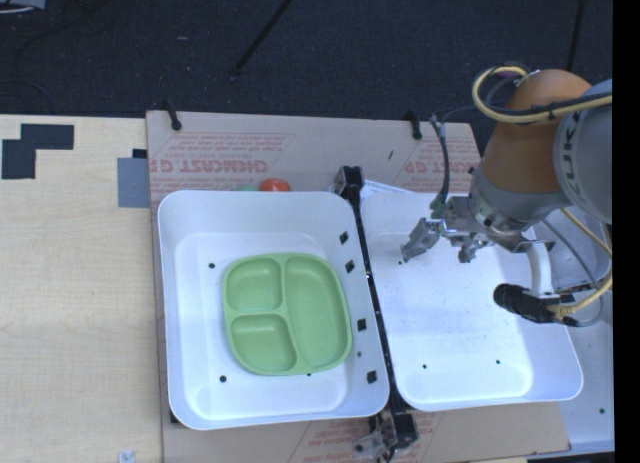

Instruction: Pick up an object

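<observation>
The hand (445, 243), spread wide, hangs over the right bin (480, 351), well apart from the green plate (287, 312).

Dark carpet floor (300, 31) behind, crossed by thin cables. Pale wooden bench top (70, 301) at left, under even light.

An orange object (274, 186) sits half hidden behind the left bin's (190, 213) far rim. Its identity cannot be determined. The arm (560, 141) is cut off at the right edge.

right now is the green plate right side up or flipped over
Right side up: the green plate lies flat in the left bin, its three hollow sections facing up.
</observation>
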{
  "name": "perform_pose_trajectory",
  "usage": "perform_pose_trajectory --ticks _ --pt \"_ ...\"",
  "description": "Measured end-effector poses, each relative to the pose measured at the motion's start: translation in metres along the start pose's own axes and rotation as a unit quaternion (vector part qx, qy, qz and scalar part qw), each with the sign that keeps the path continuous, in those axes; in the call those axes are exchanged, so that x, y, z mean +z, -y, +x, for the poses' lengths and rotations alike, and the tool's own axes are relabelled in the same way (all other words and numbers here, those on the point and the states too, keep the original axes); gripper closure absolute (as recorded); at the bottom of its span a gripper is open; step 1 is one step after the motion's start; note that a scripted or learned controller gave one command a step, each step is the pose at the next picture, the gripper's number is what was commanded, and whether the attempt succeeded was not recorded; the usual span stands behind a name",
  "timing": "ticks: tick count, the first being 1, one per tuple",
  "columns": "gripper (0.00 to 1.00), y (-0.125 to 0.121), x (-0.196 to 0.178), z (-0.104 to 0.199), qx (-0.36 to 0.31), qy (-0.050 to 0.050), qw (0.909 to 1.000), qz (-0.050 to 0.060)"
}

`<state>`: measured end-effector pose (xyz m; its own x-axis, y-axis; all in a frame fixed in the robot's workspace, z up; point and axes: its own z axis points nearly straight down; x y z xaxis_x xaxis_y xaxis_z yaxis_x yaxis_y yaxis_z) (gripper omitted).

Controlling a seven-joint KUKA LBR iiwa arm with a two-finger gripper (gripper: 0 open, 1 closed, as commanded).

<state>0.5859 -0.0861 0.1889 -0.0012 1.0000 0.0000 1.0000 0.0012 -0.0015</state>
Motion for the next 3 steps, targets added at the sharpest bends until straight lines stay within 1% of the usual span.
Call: perform_pose_trajectory --ticks 1,2,3 --pt "0.0 0.002 0.063 0.006 0.0 -0.001 1.0 0.003" --pt "0.0 0.002 0.102 0.007 0.001 0.0 1.0 0.001" --pt "1.0 0.002 0.091 0.006 0.003 0.0 1.0 0.001"
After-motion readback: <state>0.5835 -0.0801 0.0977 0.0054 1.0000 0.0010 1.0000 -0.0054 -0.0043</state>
